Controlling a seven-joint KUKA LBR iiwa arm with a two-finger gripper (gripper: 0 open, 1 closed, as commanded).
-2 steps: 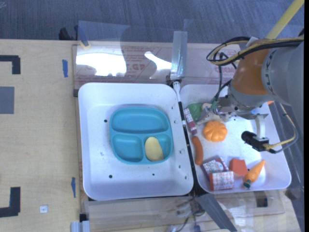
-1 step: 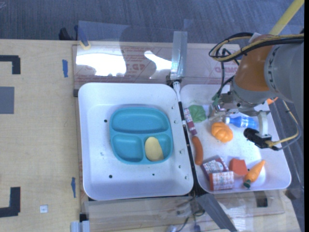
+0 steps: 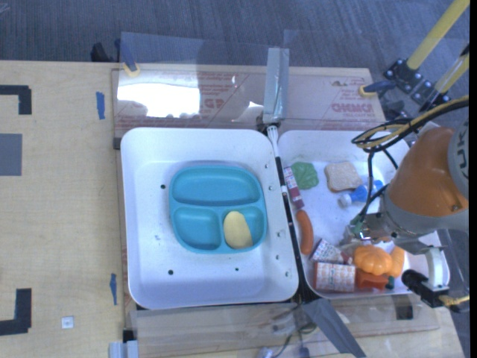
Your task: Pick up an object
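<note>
The right bin (image 3: 328, 144) holds a jumble of toy foods. At its back lie a green leafy piece (image 3: 305, 175) and a tan bread slice (image 3: 343, 175), with a small blue and white bottle (image 3: 358, 195) beside them. An orange-red sausage (image 3: 305, 230) lies along the left wall. An orange pepper (image 3: 373, 260) and a printed can (image 3: 334, 276) sit at the front. My gripper (image 3: 367, 231) hangs low over the bin's right half, just above the pepper, under the orange wrist band (image 3: 423, 179). The arm hides what is directly beneath it.
The left bin (image 3: 141, 200) carries a blue divided tray (image 3: 216, 189) with a yellow potato-like piece (image 3: 237, 230) in its lower right compartment. A thin labelled bar (image 3: 292, 186) lies against the divider between the bins. Black and yellow cables (image 3: 387, 129) loop above the arm.
</note>
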